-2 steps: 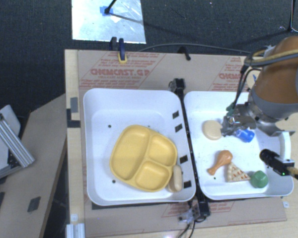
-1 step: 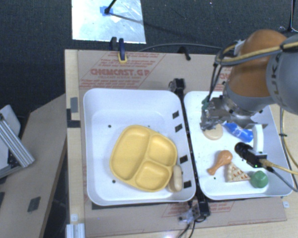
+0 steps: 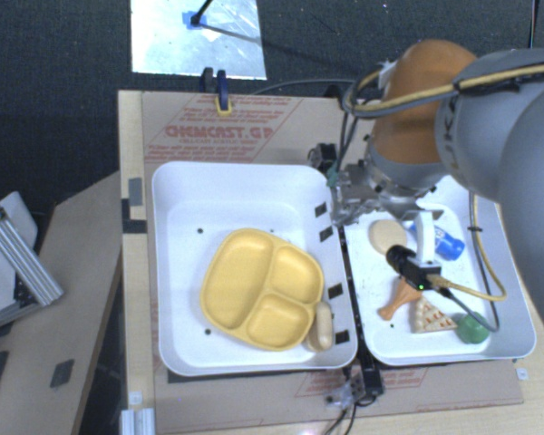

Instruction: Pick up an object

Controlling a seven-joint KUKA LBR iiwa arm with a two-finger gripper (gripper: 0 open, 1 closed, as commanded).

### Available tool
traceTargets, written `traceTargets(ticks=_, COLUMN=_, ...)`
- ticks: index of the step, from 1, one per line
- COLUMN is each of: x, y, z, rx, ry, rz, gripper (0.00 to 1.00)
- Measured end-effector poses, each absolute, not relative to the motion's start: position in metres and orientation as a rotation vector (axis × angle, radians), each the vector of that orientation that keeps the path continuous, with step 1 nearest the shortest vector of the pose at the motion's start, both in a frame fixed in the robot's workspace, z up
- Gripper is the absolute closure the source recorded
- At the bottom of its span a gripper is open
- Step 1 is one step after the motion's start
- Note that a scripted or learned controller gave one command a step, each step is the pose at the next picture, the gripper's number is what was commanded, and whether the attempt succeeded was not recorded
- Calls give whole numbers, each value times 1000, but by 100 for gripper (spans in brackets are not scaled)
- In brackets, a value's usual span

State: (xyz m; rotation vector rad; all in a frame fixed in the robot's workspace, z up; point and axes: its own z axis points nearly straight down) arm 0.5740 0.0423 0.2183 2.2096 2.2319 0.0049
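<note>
My gripper [image 3: 346, 203] hangs over the wall between the two bins, near their far end, with the grey arm and orange band behind it. Just right of it in the right bin [image 3: 512, 308] lie a beige oval piece [image 3: 383, 236] and a blue and white bottle [image 3: 441, 240]. Nearer the front are an orange cone-shaped toy [image 3: 397, 301], a tan waffle-patterned wedge [image 3: 430, 316] and a small green item [image 3: 472, 331]. I see nothing held at the gripper.
The left bin [image 3: 181, 243] holds a yellow divided plate [image 3: 263, 288] and a beige roll [image 3: 322, 326] at the plate's right front corner, against the bin wall. A blue clamp [image 3: 219, 89] stands on the cardboard behind the bins.
</note>
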Motion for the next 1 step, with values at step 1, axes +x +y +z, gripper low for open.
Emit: traceTargets(ticks=1, x=595, y=96, z=211, rx=2210, ry=2233, rz=5, gripper=100)
